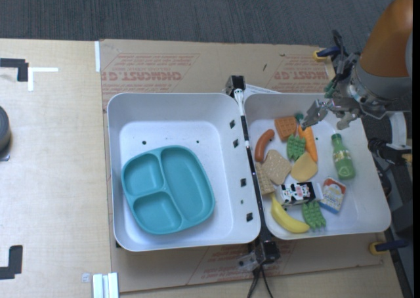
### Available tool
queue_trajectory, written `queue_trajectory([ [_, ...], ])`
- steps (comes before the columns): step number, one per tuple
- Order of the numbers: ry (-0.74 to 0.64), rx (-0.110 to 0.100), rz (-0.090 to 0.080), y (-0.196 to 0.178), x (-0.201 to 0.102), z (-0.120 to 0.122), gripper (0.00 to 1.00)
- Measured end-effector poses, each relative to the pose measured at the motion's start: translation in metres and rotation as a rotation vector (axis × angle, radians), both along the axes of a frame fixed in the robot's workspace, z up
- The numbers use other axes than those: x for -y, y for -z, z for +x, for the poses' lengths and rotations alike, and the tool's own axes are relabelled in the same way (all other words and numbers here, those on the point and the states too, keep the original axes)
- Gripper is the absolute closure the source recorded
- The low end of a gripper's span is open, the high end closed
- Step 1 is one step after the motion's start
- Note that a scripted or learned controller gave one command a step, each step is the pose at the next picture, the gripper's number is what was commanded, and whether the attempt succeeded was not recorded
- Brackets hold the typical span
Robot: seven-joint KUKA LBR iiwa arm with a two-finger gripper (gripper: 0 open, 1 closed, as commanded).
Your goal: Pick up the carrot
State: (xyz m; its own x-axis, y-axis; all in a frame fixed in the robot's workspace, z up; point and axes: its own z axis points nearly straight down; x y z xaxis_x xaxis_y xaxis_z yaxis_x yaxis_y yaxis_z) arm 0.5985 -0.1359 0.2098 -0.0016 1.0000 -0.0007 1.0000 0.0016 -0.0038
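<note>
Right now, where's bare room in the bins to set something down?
Left bin: bare floor above the teal plate and along its right wall. Right bin: crowded in the middle around the carrot, with bare floor right of the bottle.

2 white bins (172,107), 1 teal tray (168,190), 1 carrot (310,144), 1 banana (287,219).

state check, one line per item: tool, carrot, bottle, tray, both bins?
tool: low over the right bin, just above the carrot's top end
carrot: lying flat in the right bin among other toy food, not lifted
green bottle: lying on its side, right of the carrot
teal tray: flat in the left bin, nothing in its compartments
left bin: holds the tray
right bin: holds the toy food
</note>
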Motion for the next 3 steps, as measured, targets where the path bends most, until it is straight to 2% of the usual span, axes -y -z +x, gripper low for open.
queue_trajectory([
  [1, -0.044, 0.003, 0.000, 0.113, -0.016, 0.000, 0.00],
  [2, 0.082, -0.058, 0.040, 0.114, 0.018, 0.052, 0.00],
  [3, 0.072, -0.053, 0.022, 0.108, 0.021, 0.051, 1.00],
])
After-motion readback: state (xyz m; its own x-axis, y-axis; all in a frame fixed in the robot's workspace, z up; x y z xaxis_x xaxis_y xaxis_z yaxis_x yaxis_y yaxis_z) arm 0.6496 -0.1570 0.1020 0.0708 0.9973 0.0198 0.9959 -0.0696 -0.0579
